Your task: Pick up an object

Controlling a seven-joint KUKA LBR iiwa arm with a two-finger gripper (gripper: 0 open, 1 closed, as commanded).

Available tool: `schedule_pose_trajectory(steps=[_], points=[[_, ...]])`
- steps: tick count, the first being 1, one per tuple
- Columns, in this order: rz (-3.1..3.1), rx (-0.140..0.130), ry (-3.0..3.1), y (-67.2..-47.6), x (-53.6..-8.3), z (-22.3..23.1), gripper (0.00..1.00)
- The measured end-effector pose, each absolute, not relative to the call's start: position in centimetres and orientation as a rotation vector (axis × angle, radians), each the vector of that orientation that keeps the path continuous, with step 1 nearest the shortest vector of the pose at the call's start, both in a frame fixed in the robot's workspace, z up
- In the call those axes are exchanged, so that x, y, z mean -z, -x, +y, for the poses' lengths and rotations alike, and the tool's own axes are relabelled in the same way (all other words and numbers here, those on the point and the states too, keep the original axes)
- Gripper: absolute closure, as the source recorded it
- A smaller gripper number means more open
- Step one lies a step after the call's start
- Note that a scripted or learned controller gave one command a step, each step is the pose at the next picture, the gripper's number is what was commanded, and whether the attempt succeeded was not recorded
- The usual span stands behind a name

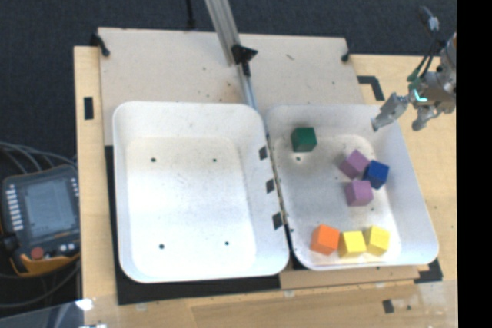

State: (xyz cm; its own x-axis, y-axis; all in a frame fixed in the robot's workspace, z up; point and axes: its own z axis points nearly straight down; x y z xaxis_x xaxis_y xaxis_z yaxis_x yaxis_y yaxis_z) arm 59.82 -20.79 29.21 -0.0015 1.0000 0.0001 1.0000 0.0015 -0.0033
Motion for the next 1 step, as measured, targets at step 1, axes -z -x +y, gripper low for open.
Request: schedule_pose_trajectory(steps=[1], points=[[-2.227,-0.002,2.219,-59.88,-29.51,-20.81,0.00]])
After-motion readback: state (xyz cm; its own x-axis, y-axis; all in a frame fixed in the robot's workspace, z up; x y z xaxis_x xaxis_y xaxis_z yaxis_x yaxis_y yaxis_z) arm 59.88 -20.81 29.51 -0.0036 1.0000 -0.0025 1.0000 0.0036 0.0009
